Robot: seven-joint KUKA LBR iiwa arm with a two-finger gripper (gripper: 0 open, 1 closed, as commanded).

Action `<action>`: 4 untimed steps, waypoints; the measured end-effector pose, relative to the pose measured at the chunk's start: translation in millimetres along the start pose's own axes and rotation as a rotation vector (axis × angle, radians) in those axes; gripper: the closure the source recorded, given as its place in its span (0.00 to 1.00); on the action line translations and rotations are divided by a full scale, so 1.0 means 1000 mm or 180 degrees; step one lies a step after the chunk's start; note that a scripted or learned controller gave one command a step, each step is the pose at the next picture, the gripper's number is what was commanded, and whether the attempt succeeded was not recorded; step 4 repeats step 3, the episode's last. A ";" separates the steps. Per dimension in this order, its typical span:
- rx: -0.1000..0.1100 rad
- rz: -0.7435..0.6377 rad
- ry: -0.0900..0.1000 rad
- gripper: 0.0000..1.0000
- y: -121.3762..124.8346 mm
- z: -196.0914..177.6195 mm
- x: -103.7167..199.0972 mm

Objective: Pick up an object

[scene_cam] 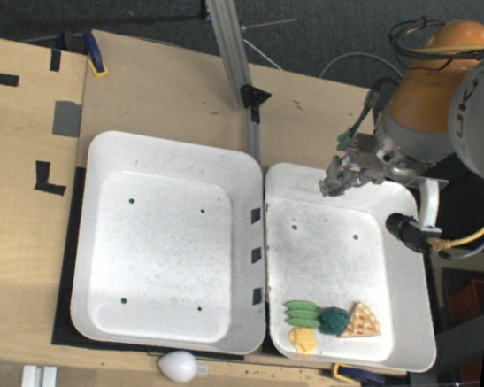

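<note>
Evidently nothing is gripped yet: the gripper (340,181) is held above the right bin's (415,297) far edge, its state untellable, well apart from the toy food (331,320).

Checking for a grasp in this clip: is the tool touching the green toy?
Apart. The camera view shows the tool over the right bin's far edge, with bare white floor between it and the green toy near the front.

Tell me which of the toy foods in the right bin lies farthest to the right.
The pizza slice, an orange-and-cream triangle; the dark green broccoli, green pea pod and yellow piece all sit left of it.
</note>
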State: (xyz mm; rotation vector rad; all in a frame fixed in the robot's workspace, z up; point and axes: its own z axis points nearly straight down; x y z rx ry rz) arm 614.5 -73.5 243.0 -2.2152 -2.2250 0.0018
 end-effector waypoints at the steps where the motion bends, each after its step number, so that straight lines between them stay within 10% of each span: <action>1: 0.0006 -0.0002 0.0002 1.00 -0.018 0.012 0.045; 3: 0.0004 -0.0010 0.0005 1.00 -0.055 -0.002 0.148; 4: 0.0004 -0.0010 0.0005 1.00 -0.055 -0.002 0.148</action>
